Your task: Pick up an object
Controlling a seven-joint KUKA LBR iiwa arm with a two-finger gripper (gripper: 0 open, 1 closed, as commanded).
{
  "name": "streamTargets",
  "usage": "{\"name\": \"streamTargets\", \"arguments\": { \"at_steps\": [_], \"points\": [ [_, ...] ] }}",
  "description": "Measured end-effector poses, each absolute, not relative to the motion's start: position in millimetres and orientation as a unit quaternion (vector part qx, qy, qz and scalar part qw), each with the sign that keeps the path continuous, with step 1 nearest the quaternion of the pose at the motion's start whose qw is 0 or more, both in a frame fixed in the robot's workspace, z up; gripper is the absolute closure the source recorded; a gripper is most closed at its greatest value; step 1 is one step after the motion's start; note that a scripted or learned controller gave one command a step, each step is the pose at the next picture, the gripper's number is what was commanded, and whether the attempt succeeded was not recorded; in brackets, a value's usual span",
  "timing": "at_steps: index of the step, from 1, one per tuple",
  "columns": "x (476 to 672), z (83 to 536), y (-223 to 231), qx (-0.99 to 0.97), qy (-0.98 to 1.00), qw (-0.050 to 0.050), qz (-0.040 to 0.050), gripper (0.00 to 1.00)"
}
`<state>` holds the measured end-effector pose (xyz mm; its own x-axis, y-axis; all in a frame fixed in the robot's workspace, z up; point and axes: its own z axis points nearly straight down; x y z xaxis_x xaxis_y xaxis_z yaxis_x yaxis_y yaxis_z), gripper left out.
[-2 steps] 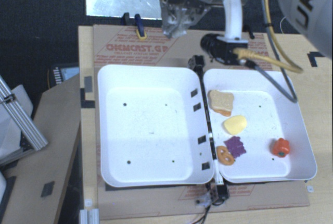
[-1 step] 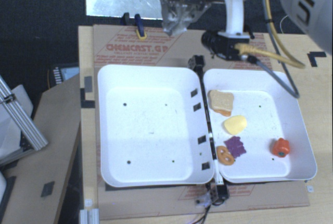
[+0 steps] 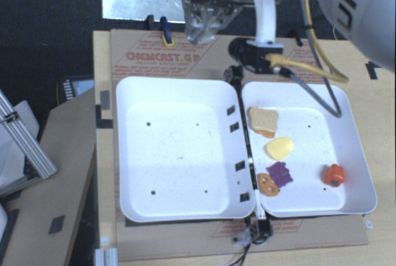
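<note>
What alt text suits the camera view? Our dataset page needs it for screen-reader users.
The gripper hangs above the bench, behind two white bins. The right bin holds a bread slice, yellow piece, purple grapes, pretzel and orange pepper.

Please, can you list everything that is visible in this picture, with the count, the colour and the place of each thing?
bins: two, white, side by side on the bench
bread slice: one, tan, right bin, near its left wall
yellow piece: one, yellow, right bin, below the bread slice
purple grapes: one bunch, purple, right bin, below the yellow piece
pretzel: one, orange-brown, right bin, touching the grapes
red pepper: one, red-orange, right bin, right side
gripper: one, grey metal, above the bench behind the bins
</note>
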<state>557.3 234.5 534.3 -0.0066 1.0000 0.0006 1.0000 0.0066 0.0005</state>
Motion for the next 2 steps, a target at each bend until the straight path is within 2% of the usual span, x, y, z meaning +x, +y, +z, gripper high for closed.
{"name": "streamTargets", "arguments": {
  "at_steps": [1, 2],
  "points": [
    [557.3, 546, 235, -0.703, -0.711, -0.001, -0.0024, 1.0],
    [496.5, 535, 161, -0.709, -0.706, 0.0, -0.0004, 1.0]
  ]
}}
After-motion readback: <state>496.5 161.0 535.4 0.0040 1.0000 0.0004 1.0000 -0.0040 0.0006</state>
